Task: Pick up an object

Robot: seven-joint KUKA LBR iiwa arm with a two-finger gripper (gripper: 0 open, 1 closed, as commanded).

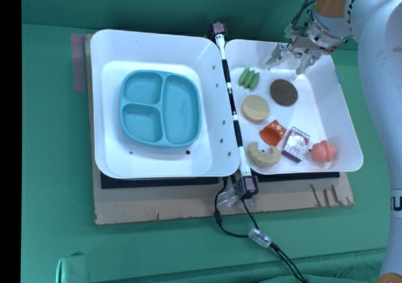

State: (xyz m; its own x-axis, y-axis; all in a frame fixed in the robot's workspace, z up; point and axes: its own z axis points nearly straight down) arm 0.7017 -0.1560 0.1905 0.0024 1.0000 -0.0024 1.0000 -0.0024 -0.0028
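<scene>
My gripper (287,63) hangs over the far part of the right bin (342,112), open, with nothing between its fingers. Just below it lies a dark brown round cookie (284,92). To the left of that sit green bean pods (249,78) and a tan round biscuit (255,108). Nearer the front of the bin are a red-orange packet (273,132), a pale croissant-like pastry (263,155), a small white and purple box (296,144) and a pink-orange toy (323,151).
The left bin (110,49) holds a teal divided plate (161,108). A black and white bar (230,96) runs between the two bins. Cables (251,231) trail off the front of the cardboard base. The grey arm (377,56) fills the right side.
</scene>
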